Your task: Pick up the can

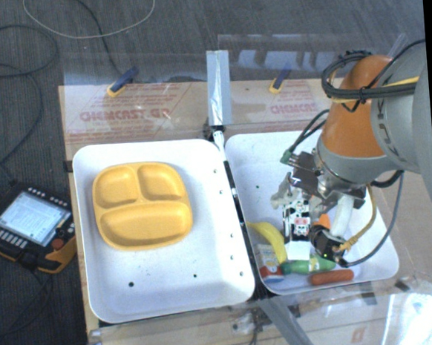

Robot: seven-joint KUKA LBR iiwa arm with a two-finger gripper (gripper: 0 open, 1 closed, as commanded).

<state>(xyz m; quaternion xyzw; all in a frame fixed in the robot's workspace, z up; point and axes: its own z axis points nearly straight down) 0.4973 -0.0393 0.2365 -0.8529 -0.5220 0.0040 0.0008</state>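
Observation:
In the right bin (256,161), my gripper (296,203) hangs low over the clutter at the bin's front, below the orange wrist band (353,120). A small can-like item with a red and white label (268,260) lies at the front left corner of that bin, left of and below the gripper and partly under a yellow banana (270,238). Right under the gripper sits a white and black piece (299,219); whether it is touched is unclear.
A green item (301,265) and an orange-red carrot-like item (331,276) lie along the right bin's front wall. A yellow divided plate (142,205) rests in the left bin (165,284). A teach pendant (30,223) lies on the floor at left.

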